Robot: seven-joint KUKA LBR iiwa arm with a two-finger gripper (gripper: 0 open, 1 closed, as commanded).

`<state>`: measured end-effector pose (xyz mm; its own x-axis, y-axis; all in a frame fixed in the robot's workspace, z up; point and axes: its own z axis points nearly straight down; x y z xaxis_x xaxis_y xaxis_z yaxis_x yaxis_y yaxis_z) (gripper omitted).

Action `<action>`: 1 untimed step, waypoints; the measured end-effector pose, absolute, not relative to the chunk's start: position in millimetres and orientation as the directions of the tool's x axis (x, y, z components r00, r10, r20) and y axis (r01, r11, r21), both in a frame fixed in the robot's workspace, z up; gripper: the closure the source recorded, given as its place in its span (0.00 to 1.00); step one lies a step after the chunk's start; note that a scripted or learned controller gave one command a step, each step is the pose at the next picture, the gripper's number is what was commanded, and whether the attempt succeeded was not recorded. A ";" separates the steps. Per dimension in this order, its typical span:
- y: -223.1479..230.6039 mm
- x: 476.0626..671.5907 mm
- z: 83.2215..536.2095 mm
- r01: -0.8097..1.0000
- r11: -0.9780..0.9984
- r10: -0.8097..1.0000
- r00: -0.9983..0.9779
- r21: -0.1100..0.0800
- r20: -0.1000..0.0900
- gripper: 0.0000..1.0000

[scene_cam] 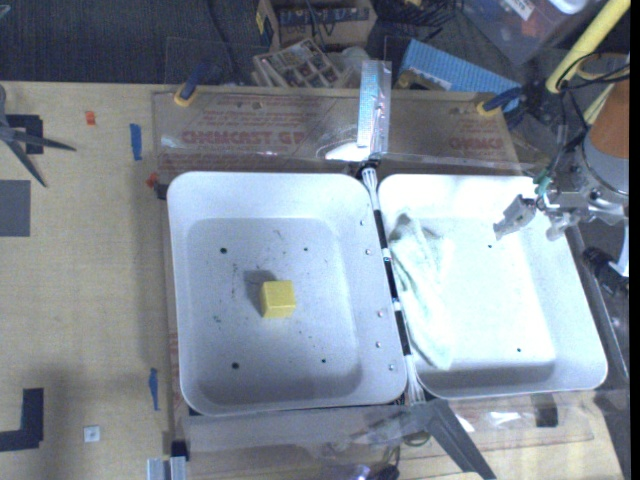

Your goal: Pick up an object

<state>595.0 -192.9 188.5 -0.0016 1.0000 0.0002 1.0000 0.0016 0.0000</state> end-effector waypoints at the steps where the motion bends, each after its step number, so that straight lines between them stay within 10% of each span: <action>1: -192.9 595.0 188.5 1.000 0.002 1.000 -0.002 0.000 0.000 0.00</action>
